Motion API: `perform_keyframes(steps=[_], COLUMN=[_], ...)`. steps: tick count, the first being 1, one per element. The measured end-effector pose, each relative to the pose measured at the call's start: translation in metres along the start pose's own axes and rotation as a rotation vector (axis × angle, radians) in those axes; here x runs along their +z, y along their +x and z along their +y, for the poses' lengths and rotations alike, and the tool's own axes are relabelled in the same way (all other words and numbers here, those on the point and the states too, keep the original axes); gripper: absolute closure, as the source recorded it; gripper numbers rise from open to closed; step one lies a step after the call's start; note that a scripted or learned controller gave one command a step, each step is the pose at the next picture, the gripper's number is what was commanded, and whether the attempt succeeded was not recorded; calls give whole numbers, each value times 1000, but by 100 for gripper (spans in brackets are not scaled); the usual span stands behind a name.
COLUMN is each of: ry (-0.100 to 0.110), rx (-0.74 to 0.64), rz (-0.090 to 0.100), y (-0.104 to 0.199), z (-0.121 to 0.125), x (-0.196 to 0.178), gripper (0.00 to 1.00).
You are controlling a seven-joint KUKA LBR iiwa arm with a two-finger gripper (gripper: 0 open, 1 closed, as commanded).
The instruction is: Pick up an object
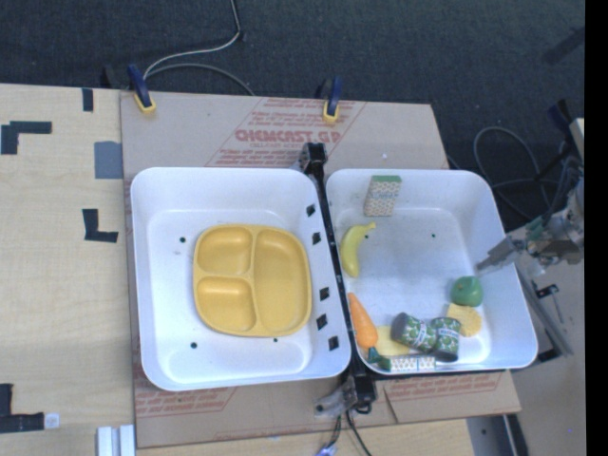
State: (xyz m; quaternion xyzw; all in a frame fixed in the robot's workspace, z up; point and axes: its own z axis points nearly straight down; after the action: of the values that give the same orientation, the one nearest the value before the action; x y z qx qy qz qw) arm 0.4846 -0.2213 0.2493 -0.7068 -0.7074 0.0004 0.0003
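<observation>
Whether the jaws stand open or shut you cannot tell; the gripper (551,240) sits blurred just outside the right bin (494,207)'s right wall, holding nothing you can see. Working left to right from that wall: the banana (353,247) lies far left and alone, the green ball (466,290) close by. Choose the banana; it offers clear room.
</observation>
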Motion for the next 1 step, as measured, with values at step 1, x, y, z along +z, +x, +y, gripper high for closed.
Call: perform_keyframes(steps=[1], ry=[0], rx=[0], rz=[1], y=[-2], z=[17], x=[155], gripper=[0])
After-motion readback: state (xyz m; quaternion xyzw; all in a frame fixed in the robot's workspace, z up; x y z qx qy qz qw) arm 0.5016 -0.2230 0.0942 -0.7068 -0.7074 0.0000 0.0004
